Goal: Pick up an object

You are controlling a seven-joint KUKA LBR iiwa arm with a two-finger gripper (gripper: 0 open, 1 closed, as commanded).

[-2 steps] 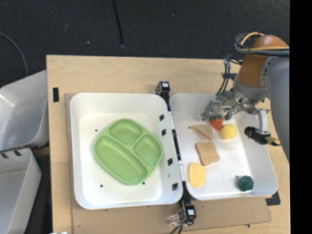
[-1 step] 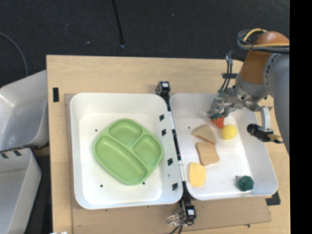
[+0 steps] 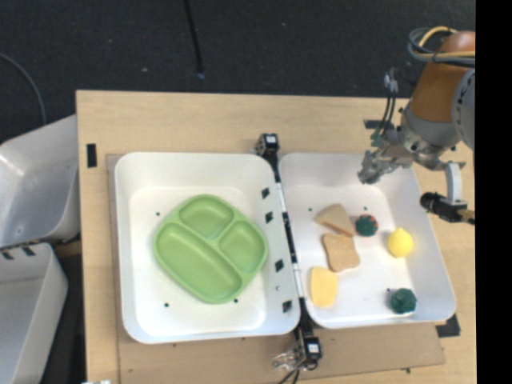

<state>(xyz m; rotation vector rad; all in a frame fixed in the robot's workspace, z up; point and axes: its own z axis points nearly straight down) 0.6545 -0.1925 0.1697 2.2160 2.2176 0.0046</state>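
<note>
Camera view. Gripper [image 3: 374, 169] hangs over the far edge of the right bin [image 3: 428, 294], near its back wall. Whether it is spread or clenched cannot be told from this slant; nothing is seen held in it.

Right bin contents, all well short of the gripper: tan wedge [image 3: 334, 218] touching the toast slice [image 3: 342, 252], yellow flat piece [image 3: 324, 286] just beside the divider, small dark green ball [image 3: 366, 226], yellow ball [image 3: 400, 243], green ball [image 3: 402, 299] near the front corner. Left bin [image 3: 132, 294] carries a green divided plate [image 3: 210, 248].

Judgement: these look like light toy foods, likely soft or foam-like. The flat slices lie low and may slip. The yellow ball stands clear of its neighbours, so pinching across its middle seems the easiest hold.

Wooden counter [image 3: 96, 118] under both bins.
</note>
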